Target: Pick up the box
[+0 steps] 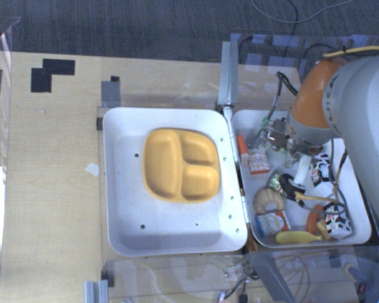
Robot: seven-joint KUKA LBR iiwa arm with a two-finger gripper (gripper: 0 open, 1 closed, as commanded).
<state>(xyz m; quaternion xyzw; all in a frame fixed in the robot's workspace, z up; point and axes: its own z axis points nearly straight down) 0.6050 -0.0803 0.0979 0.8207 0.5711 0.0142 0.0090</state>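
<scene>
The box (258, 163) is small, white and red, and lies flat near the left wall of the right bin (360, 235). My gripper (273, 137) hangs over the far part of that bin, just beyond and slightly right of the box. The grey arm with its orange band (312, 100) covers the far right of the bin. Nothing shows between the gripper and the box except a small gap.
The left bin (123, 226) holds a yellow compartment tray (180, 164). Around the box lie an orange marker (242, 147), a bagel (270, 200), a blue-labelled tin (271, 222), a banana (297, 237), a black-handled tool (293, 190) and two cow-patterned toys (336, 223).
</scene>
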